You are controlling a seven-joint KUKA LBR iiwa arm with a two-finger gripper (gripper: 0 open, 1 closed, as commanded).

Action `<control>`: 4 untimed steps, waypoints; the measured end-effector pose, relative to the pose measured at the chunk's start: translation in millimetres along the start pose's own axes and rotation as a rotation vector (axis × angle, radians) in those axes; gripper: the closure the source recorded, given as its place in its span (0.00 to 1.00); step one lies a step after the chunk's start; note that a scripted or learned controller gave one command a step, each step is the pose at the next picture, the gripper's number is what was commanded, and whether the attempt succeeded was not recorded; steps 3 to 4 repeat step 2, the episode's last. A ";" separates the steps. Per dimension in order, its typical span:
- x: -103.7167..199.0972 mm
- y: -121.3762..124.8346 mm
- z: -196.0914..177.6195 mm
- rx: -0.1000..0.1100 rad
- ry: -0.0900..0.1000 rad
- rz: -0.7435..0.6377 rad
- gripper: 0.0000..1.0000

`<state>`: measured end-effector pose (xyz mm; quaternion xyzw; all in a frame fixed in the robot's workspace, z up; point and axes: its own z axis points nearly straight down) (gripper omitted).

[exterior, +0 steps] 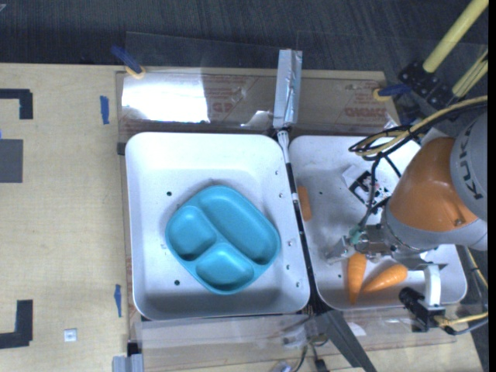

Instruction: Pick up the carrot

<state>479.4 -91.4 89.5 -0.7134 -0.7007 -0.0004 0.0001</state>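
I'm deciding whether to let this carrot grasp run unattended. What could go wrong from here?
1. Two carrots lie touching in the right bin, so the claw may catch both or push one aside.
2. They sit near the bin's front wall, leaving little room to close cleanly.
3. Loose cables hang beside the arm and could snag as it lifts.

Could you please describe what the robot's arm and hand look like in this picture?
The arm is grey with a broad, rounded orange band above the wrist and dark lettering at the frame's right edge. Black and pale cables loop beside it. The hand is a small grey metal assembly with a touch of green, below the orange section.
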 end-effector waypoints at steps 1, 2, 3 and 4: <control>-0.1 1.4 -10.5 -0.004 -0.001 0.001 1.00; 54.4 29.1 -96.0 -0.002 0.001 0.156 1.00; 54.4 29.1 -96.0 -0.002 0.001 0.156 1.00; 54.4 29.1 -96.0 -0.002 0.001 0.156 1.00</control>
